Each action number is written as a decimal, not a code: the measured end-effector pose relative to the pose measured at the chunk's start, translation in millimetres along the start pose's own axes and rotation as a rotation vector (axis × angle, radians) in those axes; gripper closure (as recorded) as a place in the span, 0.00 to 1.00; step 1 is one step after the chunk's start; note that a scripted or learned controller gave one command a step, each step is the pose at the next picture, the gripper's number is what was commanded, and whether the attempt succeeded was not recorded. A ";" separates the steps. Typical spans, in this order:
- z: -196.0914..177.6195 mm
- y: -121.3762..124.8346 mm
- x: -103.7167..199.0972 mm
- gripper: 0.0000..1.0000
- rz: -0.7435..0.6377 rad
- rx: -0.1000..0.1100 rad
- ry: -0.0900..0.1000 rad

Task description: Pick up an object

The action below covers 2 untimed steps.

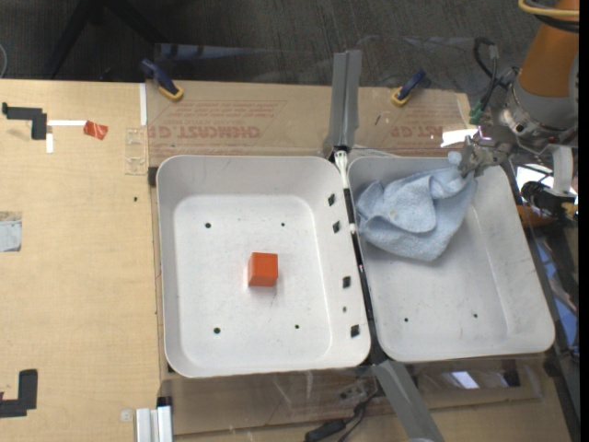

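The tool point(474, 159) appears clamped on a corner of the blue cloth point(409, 215), which drapes down into the right bin point(460, 311), its bulk resting there under its own weight.

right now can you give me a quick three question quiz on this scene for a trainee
1. True or false: the orange block lies in the same bin as the cloth.
2. Which bin holds the cloth? A) left bin B) right bin C) neither
3. Fill in: a corner of the cloth is lifted toward the ____ at the right bin's far edge.

Key
1. False; the block is in the left bin, the cloth in the right.
2. B
3. tool; the corner rises right up to its tip, though whether it is truly gripped is hard to tell.
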<state>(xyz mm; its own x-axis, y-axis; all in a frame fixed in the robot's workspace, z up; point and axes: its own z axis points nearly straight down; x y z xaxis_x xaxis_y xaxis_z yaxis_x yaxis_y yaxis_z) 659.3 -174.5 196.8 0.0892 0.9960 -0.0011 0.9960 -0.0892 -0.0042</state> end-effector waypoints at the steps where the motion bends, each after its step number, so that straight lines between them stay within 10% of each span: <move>1: -7.6 -6.8 50.3 1.00 0.205 0.003 0.000; 2: 3.3 -11.4 91.9 1.00 0.482 0.005 -0.001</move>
<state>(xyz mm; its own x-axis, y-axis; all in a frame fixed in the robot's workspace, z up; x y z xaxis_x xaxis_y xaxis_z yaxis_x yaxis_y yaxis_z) 656.1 -82.0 193.5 0.5407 0.8412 -0.0054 0.8411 -0.5408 -0.0073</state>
